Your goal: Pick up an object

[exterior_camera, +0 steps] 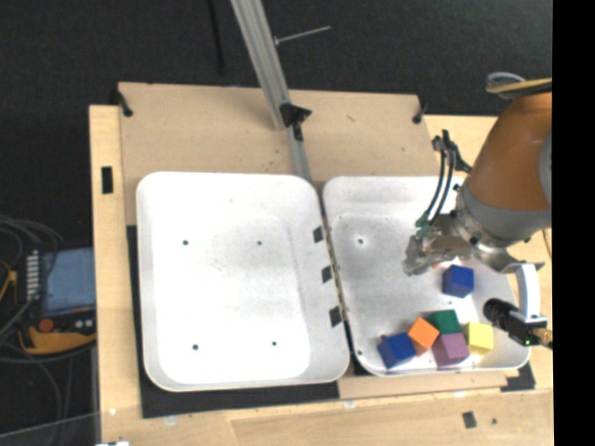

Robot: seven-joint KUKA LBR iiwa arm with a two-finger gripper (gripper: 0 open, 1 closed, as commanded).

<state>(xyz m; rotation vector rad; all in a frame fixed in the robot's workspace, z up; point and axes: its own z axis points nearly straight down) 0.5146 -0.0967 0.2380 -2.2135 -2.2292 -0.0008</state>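
Camera view: arm over the right bin (372,203), blocks at its near edge.
Nearest lie a blue block (397,349), orange block (424,333), purple block (451,348), green block (447,321) and yellow block (481,336); farther, a second blue block (457,281) sits just right of the gripper (420,256), whose finger state cannot be made out.

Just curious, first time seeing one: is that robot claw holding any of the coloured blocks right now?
No. The gripper hangs over bare bin floor; the nearest blue block lies beside it, untouched.

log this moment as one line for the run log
phase: reaching | hand: over right bin, holding nothing visible | nearest: blue cube, apart | cluster of blocks: front corner, untouched
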